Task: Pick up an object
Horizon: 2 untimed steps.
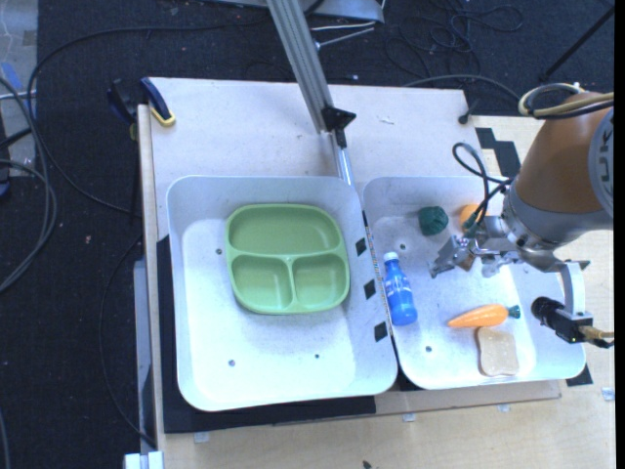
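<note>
Scanning from the left, every place below is given relative to the blue bottle [398, 288], which lies on its side by the left wall of the right bin.

Bench [244, 125]: pale board that bears both bins; bare stretch up and left of the bottle.
Clamp [156, 101]: blue and yellow, at the bench's far left corner, well up and left of the bottle.
Left bin [195, 360]: white and shallow, its right wall just left of the bottle.
Green plate [288, 258]: three compartments, lying flat in the left bin, left of the bottle and apart from it.
Metal pole [303, 52]: slanted grey bar, up and left of the bottle, its foot near the seam between the bins.
Right bin [430, 364]: white, holds the bottle and the other small things.
Green lump [433, 220]: dark green, up and right of the bottle, near it.
Gripper [447, 259]: right of the bottle, low over the bin floor, pointing left toward it; I cannot tell how the tool is set, and nothing shows in its grasp.
Carrot [480, 315]: orange with a green tip, down and right of the bottle, just below the gripper.
Bread slice [498, 352]: tan, just below the carrot.
Orange object [470, 212]: partly hidden behind the wrist.
Arm [562, 179]: grey with an orange band, far right of the bottle, bent down over the right bin, cables looping around the wrist.
</note>
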Each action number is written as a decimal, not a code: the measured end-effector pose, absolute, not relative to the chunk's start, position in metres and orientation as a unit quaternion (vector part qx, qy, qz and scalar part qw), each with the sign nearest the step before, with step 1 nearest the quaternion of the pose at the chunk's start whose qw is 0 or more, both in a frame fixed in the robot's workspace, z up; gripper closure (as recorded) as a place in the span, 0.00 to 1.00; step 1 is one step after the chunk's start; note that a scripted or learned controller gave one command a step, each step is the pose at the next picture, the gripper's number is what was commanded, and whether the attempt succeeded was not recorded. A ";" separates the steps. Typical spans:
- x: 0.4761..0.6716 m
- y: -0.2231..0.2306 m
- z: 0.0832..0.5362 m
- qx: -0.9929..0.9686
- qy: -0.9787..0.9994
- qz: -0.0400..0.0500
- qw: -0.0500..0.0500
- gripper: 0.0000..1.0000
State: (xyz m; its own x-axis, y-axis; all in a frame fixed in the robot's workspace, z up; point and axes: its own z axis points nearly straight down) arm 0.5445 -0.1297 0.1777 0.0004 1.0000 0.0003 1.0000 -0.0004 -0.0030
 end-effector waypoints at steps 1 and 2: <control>0.553 -0.126 0.120 -0.707 -0.707 0.001 0.001 0.00; 0.553 -0.126 0.132 -0.707 -0.707 0.000 0.000 1.00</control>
State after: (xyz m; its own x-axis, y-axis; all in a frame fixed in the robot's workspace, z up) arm 0.5531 -0.1262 0.1321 0.0008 1.0000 -0.0003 1.0000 -0.0008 0.0004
